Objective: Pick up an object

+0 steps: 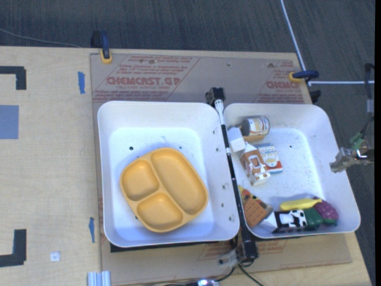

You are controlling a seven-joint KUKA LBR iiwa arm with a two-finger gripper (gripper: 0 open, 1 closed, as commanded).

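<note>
1. Camera view: two shallow white plastic bins are seen side by side on a cardboard sheet (149,76) that is clamped to the pale wooden bench (47,177).
2. The left bin (113,124) is occupied by a yellow three-compartment plastic plate (164,188), which is set towards the near left part of the bin floor.
3. The right bin (315,124) is where the loose objects that could be picked up are found.
4. A small tin can with a yellow-orange label (256,126) is seen lying on its side near the far left corner of the right bin.
5. A white and orange printed carton (256,167) is laid just in front of the can, and a smaller flat printed box (271,158) is touching its right side.
6. A brown toy waffle (255,211) is placed against the near left wall.
7. A yellow toy banana (300,204), a purple bunch of toy grapes (327,211) and a black and white patterned piece (290,220) are gathered along the near wall, close together.
8. The gripper (348,158) is seen as a small grey metal part at the right rim of the right bin, well apart from all the objects; nothing is held by it, and whether it is open or closed cannot be told.
</note>
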